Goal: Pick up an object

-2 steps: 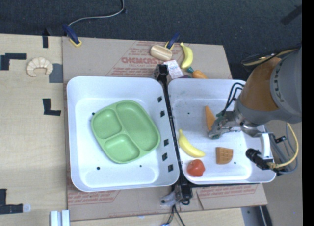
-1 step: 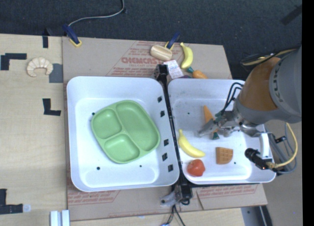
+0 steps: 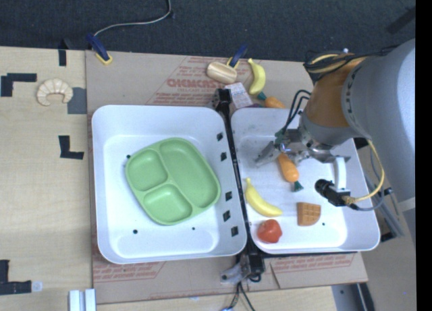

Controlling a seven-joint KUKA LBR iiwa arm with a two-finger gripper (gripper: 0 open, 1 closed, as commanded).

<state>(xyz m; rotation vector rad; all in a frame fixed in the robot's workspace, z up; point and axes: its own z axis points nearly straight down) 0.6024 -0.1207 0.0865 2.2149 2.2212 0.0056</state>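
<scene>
Camera view: carrot (image 3: 289,168) lies touching the claw (image 3: 278,151).

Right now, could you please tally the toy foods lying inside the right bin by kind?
Inside the right bin:
Bananas: 1
Carrots: 1
Tomatoes: 1
Waffle pieces: 1
Total: 4

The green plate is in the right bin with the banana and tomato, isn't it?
Not quite. The camera view shows the green plate in the left bin. The banana and tomato are in the right bin, as you said.
</scene>
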